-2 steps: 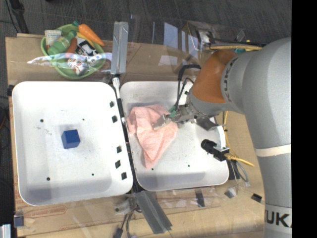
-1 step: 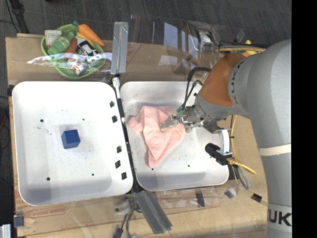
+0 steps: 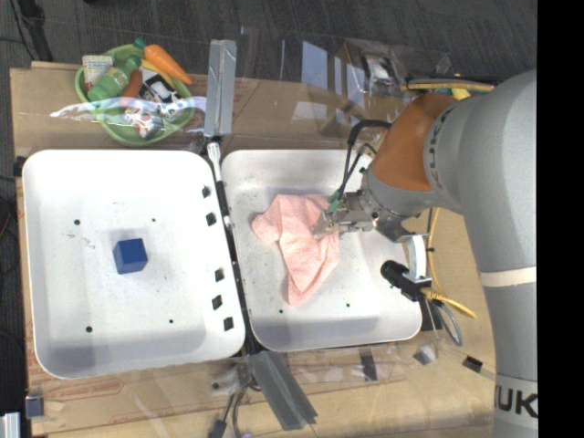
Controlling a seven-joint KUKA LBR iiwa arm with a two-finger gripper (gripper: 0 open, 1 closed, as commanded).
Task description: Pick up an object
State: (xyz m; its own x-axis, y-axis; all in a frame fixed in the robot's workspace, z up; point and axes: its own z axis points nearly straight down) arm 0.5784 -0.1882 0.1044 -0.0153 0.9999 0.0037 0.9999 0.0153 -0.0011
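Note:
A pink cloth [image 3: 297, 243] lies crumpled in the right bin [image 3: 274, 331], spreading from its middle toward the front. My gripper [image 3: 330, 222] is down at the cloth's right edge, touching or just over the fabric. A blue cube [image 3: 130, 255] rests in the left bin [image 3: 55, 336], left of its middle. The grey arm with its orange band [image 3: 411, 149] reaches in from the right over the right bin's far corner.
A green bowl [image 3: 137, 128] of toy vegetables and packets stands behind the left bin. A row of black clips [image 3: 219, 254] runs along the divider between the bins. Cables and a black fitting [image 3: 406, 281] hang near the right bin's right wall.

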